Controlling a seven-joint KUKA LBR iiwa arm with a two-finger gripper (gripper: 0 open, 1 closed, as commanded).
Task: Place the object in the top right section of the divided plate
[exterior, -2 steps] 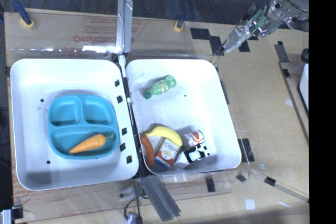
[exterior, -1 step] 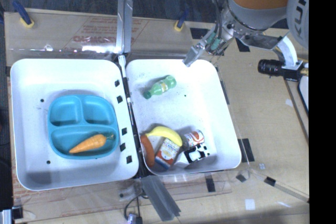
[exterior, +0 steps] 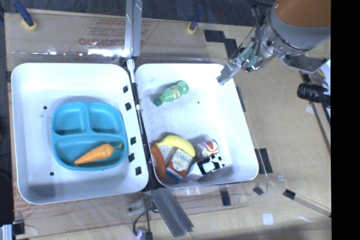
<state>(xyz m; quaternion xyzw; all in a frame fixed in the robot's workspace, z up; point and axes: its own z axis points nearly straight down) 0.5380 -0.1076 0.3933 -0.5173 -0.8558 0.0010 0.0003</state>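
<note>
A blue divided plate lies in the left bin. An orange carrot rests in its long bottom section; the two top sections hold nothing. My gripper hangs over the upper right rim of the right bin, tilted down to the left, with nothing visibly in it. A small green bottle lies on its side to the gripper's left, well apart from it.
A cluster sits at the right bin's front: a yellow banana, a reddish sausage, a small carton, a red-and-white can and a black-and-white carton. A metal divider stands between the bins.
</note>
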